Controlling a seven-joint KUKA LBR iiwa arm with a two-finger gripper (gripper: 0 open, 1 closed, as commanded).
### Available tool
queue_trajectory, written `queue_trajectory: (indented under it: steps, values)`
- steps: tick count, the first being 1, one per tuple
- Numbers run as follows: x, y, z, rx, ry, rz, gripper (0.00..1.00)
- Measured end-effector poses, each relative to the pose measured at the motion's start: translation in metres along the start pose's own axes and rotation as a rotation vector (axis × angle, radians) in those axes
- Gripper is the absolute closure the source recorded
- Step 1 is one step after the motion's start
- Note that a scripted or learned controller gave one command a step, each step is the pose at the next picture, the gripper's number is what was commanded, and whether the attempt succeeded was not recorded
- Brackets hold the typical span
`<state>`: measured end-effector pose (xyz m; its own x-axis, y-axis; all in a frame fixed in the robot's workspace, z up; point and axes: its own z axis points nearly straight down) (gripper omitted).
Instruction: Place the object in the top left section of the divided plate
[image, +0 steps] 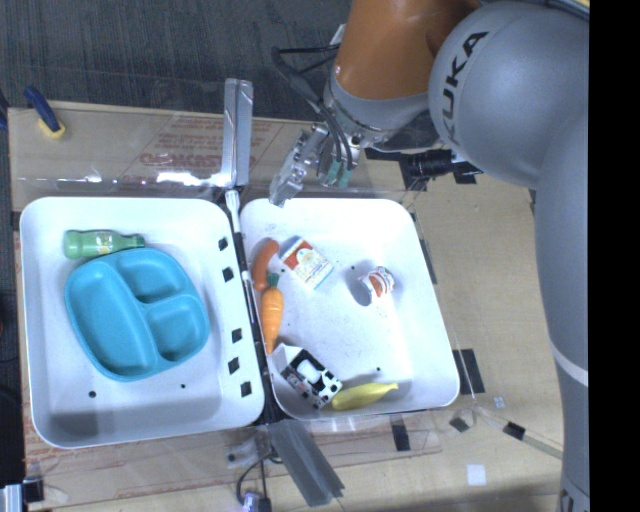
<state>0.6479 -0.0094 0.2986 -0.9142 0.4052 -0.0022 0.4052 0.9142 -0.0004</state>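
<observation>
Blue divided plate (135, 313) is lying in the left bin (50, 400), its top left section bare, with a green bottle (100, 242) resting just beside its far edge. Right bin (425, 300) is holding the candidates: two carrots (268, 290) along its left wall, a white and orange carton (306, 264) next to them, a small cup-like item (375, 284) toward the middle, a yellow banana (362, 395) and a black and white piece (312, 378) at the near edge. Gripper (290, 180) is hovering over the far left corner of the right bin, by the metal divider post (238, 130) on the counter (500, 300); whether the jaws are open or closed cannot be told, and nothing is visibly between them.

Risks, as judged: the task object is not yet picked, so a descent this close to the bin wall could be clipping the rim or post. Carrots crowding the carton could be making a grasp slip or drag a neighbour. The bottle beside the plate's far edge could be obstructing a placement in the top left section.
</observation>
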Motion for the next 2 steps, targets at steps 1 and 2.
queue_trajectory:
  steps: [1, 2]
  values:
    - [0.053, 0.033, 0.079, 0.0, 0.002, -0.189, 1.0]
    - [0.008, 0.02, 0.011, 0.0, -0.001, -0.151, 1.0]
